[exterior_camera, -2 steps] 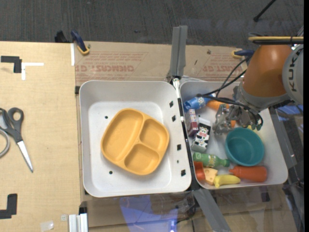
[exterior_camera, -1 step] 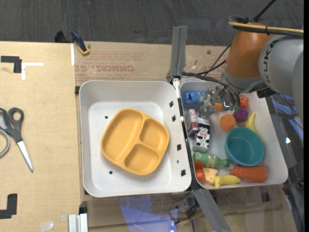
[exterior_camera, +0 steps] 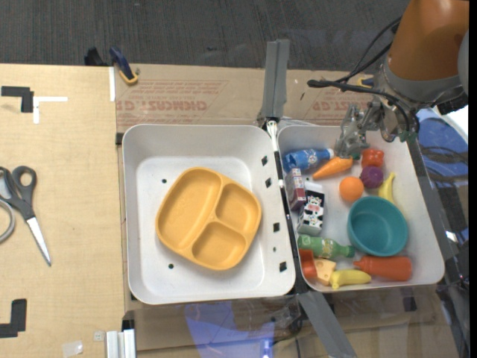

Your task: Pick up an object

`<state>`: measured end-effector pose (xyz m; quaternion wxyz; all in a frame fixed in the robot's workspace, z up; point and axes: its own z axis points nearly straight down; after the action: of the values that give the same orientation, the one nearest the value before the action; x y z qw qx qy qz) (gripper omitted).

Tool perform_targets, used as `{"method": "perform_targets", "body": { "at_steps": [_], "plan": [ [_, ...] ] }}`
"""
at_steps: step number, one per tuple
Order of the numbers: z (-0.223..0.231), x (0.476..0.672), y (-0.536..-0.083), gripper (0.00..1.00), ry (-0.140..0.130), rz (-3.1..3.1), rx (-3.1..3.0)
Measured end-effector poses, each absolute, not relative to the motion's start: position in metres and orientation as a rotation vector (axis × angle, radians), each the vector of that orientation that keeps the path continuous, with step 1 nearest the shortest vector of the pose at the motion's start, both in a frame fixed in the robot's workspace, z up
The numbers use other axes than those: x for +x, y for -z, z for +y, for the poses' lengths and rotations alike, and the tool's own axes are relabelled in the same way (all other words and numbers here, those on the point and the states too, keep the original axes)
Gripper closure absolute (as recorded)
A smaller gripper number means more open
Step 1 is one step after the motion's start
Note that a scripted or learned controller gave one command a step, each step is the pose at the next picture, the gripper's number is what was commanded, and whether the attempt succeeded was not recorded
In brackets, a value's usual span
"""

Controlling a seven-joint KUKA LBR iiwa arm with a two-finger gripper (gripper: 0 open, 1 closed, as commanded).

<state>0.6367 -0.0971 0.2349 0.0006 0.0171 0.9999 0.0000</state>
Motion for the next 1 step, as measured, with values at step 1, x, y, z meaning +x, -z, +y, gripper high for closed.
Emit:
{"method": "perform_targets", "body": {
  "at_steps": [1],
  "plan": [
    [-0.1379, 0.5673, -0.0896, 1.00, -0.001, 3.141, 0.092]
  ]
}}
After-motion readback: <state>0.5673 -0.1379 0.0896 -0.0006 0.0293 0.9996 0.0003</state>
